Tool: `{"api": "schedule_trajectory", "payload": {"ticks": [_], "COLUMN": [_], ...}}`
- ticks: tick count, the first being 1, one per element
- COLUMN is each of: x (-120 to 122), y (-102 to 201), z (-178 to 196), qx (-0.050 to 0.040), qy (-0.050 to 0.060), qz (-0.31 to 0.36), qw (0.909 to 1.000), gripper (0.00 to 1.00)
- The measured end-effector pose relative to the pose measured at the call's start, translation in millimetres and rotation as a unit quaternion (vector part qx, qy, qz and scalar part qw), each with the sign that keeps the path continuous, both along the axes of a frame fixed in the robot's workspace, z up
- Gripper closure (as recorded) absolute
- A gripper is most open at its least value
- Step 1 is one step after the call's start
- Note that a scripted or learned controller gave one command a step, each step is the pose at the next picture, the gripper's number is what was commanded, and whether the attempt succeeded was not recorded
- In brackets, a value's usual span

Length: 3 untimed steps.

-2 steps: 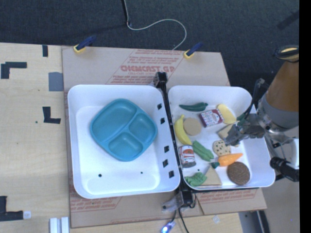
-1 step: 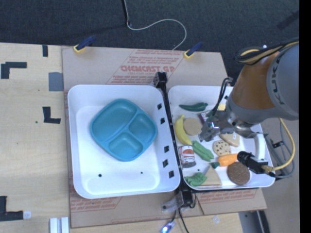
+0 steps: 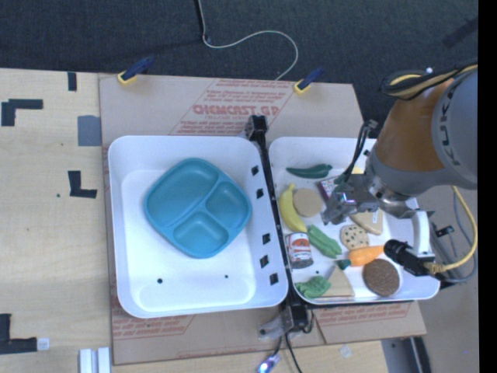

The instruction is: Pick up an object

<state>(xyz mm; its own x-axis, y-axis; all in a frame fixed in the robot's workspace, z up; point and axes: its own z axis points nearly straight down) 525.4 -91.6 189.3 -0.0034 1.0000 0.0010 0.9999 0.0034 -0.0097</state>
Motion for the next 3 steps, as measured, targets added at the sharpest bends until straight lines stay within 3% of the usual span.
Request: {"api": "schedule_trajectory", "payload": {"ticks": [1, 2, 3], "x": [-7, -42, -41], "y": [67, 108, 63], "z": [-2, 82, 116], "qx": [0.001, 0.0003, -0.0017], "qy": [-0.001, -0.005, -0.004], "qz": [0.002, 0.002, -0.003], "qw": [1.0, 1.0, 1.0], "gripper": [1.0, 1.0, 1.0]}}
